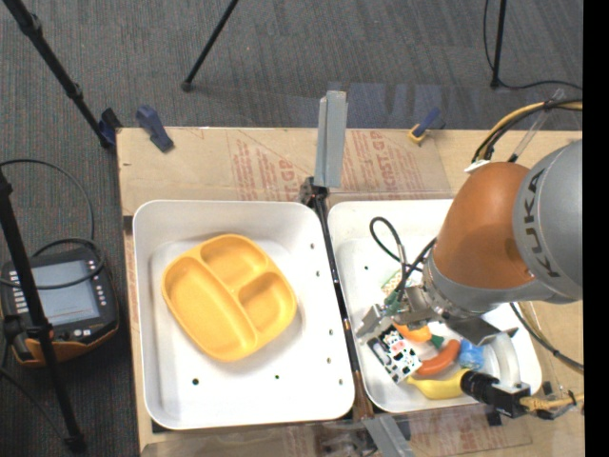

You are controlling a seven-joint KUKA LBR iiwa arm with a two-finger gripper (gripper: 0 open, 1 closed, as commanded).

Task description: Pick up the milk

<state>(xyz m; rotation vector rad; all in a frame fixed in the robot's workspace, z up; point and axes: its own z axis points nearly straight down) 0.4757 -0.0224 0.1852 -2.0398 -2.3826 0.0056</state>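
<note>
Two fingers of the gripper (379, 318) spread open just above the milk (398, 354), a cow-patterned carton low in the right bin (352, 219); "KUKA" legible on the arm (545, 231); carrot (440, 357) and banana (438, 386) crowding beside; yellow plate (228, 296) in the left bin (152, 227)
</note>
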